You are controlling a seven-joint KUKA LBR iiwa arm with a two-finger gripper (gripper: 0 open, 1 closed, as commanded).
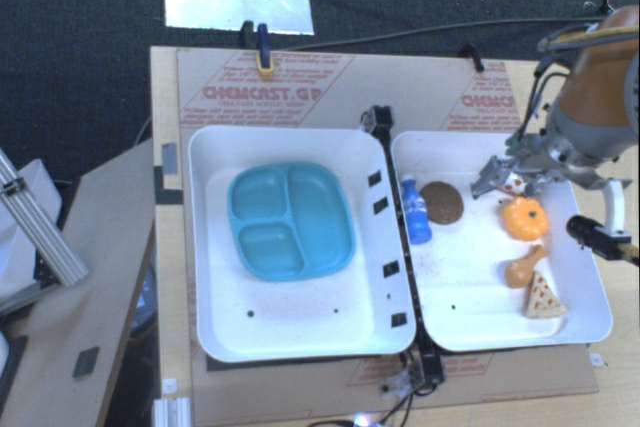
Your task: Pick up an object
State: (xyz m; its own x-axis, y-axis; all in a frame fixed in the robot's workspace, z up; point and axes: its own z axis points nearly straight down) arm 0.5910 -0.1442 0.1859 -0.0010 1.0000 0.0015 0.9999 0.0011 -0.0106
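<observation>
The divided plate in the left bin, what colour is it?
Light blue, plain; the divided plate shows clearly in the camera view.

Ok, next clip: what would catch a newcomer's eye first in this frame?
Probably the blue divided plate, alone in the left bin. Next, the cluster in the right bin: a blue bottle against the divider, a brown disc beside it, an orange pumpkin, a chicken drumstick and a pizza slice. The gripper hovers just above the pumpkin.
</observation>
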